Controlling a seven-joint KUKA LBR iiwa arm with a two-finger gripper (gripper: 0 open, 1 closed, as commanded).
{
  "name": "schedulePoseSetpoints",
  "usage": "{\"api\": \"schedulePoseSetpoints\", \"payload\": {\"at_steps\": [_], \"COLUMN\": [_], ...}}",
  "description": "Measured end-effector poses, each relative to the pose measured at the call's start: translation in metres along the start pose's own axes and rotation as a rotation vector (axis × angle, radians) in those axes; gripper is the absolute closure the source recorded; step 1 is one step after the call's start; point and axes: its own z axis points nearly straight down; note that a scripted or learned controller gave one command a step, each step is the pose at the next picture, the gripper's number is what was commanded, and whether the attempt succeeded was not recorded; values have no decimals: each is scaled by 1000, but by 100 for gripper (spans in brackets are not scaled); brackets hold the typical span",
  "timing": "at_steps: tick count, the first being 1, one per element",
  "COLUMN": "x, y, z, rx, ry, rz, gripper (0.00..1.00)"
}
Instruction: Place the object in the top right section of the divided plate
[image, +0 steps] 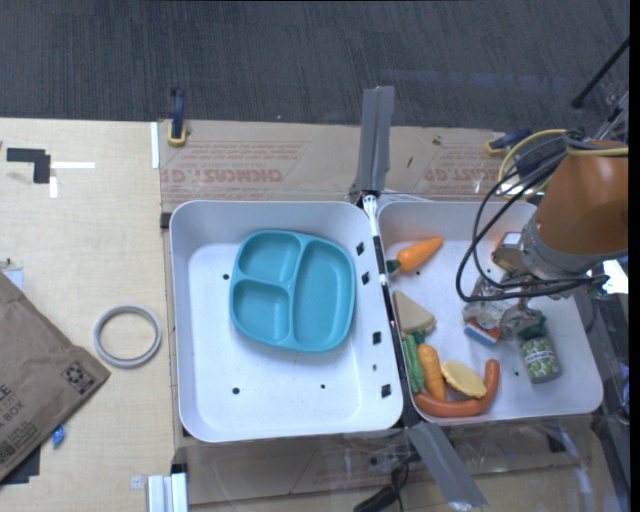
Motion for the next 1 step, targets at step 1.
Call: {"api": "schedulePoseSetpoints", "payload": {"at_steps": [1], "x": [8], "y": [-23], "z": [-1], "rx": [-9], "ry": [-10], "rz": [-55], "gripper": [100]}}
